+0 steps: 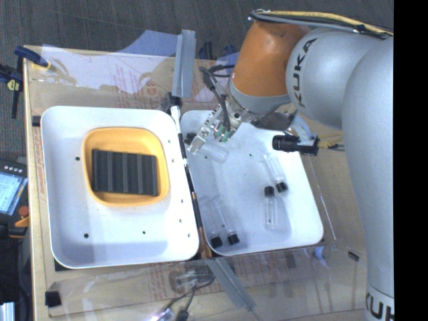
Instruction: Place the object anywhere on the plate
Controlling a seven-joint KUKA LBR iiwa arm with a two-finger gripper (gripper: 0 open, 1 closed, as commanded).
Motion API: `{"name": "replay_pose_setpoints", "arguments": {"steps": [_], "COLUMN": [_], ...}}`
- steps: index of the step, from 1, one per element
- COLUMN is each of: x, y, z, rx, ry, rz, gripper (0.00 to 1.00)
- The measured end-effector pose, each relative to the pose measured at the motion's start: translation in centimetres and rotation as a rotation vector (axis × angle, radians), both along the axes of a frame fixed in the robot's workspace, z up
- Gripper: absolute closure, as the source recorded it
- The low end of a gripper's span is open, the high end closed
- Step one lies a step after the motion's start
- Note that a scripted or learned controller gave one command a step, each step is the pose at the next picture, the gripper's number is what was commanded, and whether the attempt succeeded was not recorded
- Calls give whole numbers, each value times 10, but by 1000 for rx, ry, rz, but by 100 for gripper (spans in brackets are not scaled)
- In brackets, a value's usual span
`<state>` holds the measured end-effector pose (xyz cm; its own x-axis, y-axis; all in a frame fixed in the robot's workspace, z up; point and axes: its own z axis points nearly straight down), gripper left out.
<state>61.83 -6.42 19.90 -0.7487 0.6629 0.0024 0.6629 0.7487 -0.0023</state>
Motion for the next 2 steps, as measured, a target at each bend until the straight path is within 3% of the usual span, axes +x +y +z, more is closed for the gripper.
{"name": "replay_pose_setpoints", "arguments": {"steps": [1,2], "x": [0,20], "y": [0,55], "z": [0,-7], "rx": [0,-1], "ry": [0,-4], "rz": [-1,-51], "gripper": [0,0]}}
